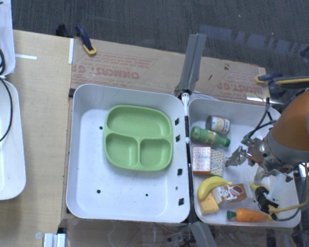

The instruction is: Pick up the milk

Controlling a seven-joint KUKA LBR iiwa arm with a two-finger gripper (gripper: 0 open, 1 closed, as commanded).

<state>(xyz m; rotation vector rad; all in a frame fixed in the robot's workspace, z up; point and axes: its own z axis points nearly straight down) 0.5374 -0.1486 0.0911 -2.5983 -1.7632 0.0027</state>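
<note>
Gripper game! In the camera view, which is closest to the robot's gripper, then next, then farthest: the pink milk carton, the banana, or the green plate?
From the gripper:
1. Milk carton, just left of it, right bin.
2. Banana, lower left, same bin.
3. Green plate, far left, other bin.

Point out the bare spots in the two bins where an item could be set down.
Left bin: white floor all around the green divided plate, widest in front of it. Right bin: crowded with the bottle, banana, cartons and carrot; small gap beneath the gripper.

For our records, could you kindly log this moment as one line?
stage: approach | tool: above right bin | milk: lying beside banana, ungrasped | green tray: left bin
</note>
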